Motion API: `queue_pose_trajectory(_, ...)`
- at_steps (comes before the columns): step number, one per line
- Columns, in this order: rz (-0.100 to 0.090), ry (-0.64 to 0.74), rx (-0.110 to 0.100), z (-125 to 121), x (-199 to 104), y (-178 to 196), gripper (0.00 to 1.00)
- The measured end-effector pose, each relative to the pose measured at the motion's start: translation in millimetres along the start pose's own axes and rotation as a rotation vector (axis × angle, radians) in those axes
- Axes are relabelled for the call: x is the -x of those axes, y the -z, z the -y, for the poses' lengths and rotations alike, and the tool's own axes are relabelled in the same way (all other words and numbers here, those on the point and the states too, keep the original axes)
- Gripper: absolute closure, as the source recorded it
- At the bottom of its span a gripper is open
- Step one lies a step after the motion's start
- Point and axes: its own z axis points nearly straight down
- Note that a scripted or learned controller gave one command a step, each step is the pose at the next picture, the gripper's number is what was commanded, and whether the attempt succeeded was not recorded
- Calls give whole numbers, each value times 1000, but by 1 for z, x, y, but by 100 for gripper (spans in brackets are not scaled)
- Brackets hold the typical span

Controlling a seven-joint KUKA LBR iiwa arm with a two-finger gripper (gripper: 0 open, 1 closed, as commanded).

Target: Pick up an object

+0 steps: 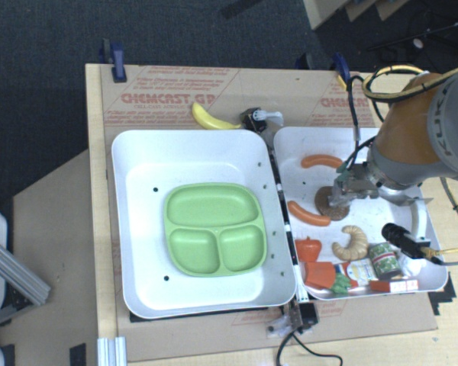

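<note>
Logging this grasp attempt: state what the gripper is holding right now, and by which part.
It cannot be told. The gripper is down over the brown round object beside a sausage in the right bin, but no grasp is visible.

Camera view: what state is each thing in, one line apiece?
Green tray: upright, flat in the left bin.
Banana: on the bench behind the left bin.
Two sausages: lying in the right bin.
Croissant: lying in the right bin.
Can: on its side.
Gripper: low over the right bin, fingers unclear.
</note>
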Motion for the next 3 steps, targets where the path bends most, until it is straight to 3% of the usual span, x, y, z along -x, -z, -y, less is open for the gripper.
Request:
queue_pose_trajectory(1, 1, -1, 2, 0, 0, 10, 100)
queue_pose_trajectory(2, 0, -1, 2, 0, 0, 10, 0)
queue_pose_trajectory(3, -3, 0, -8, 8, -9, -20, 0)
